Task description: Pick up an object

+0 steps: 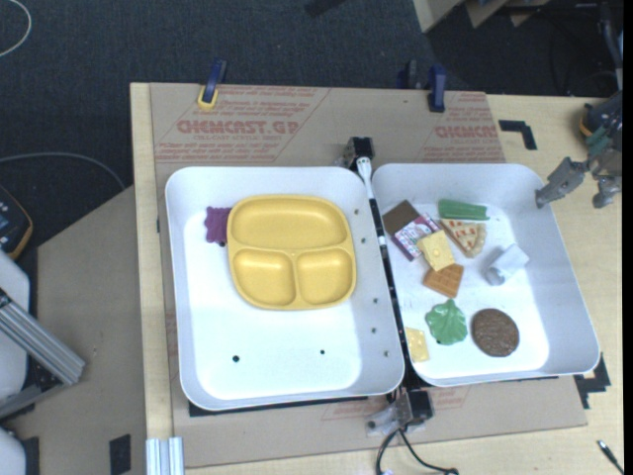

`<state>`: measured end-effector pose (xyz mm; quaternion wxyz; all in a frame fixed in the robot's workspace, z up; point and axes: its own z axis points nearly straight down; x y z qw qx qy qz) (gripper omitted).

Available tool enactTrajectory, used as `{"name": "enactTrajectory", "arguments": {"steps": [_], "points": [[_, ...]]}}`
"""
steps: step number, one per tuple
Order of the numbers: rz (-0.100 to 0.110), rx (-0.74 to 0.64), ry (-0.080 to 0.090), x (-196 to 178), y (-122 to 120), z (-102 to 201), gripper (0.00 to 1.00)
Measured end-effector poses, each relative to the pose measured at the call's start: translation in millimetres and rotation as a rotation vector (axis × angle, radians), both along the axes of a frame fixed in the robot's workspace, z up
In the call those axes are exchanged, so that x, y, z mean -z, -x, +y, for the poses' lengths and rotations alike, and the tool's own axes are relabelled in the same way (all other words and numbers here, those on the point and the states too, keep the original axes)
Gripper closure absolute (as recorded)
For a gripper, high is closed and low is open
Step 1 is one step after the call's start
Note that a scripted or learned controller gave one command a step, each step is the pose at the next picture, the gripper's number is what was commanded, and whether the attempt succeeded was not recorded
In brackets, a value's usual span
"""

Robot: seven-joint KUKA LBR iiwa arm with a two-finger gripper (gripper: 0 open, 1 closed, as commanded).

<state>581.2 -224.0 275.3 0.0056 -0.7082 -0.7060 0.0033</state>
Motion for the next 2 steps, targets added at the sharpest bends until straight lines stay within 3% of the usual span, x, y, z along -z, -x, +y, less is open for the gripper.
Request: {"name": "enactTrajectory", "arguments": {"steps": [1,2], "points": [[-0.012,-0.003,0.003,-7,-2,1,0.0],[-0.005,-0.003,0.0,56,-4,5,0.0]]}}
